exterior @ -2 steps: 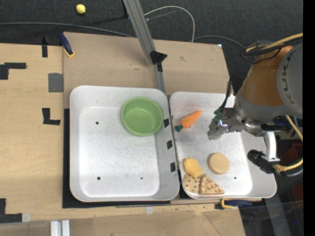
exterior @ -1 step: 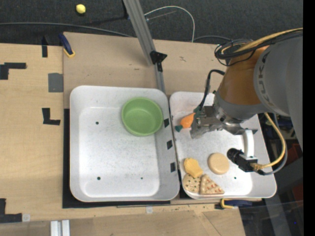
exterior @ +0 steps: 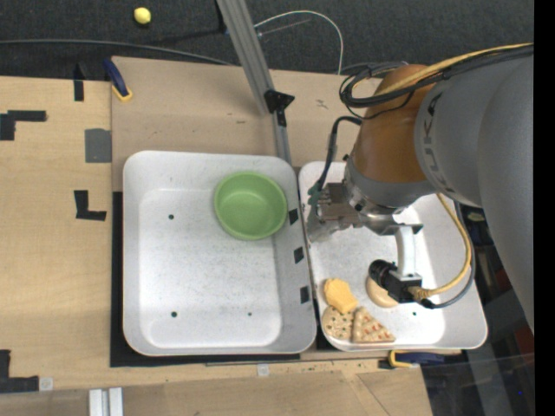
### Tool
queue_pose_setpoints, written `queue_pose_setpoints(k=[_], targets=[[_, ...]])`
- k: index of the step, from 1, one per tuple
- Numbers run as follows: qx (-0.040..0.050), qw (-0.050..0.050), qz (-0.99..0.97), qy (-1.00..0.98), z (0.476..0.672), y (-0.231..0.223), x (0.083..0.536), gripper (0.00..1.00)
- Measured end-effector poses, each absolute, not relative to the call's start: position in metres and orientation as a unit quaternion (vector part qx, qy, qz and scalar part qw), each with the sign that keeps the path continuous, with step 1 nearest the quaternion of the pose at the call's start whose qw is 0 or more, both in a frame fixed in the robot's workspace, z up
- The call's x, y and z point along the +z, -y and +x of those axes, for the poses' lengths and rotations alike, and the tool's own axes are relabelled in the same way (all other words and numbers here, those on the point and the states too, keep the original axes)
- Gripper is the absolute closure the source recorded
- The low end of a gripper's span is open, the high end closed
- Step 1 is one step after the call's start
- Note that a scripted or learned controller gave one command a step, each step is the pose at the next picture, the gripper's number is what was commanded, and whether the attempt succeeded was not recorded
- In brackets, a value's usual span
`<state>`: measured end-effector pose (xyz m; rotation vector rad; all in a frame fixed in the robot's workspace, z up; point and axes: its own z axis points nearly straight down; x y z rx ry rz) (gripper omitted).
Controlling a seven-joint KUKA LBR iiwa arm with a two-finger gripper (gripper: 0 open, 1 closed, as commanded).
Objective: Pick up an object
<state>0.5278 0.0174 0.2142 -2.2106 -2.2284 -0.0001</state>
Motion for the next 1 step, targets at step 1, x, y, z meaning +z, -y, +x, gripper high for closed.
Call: queue_pose_setpoints(k=[1], targets=[[-0.0002,0.001,-0.704,0.71,0.5327,-0.0672,0.2282,1.0]])
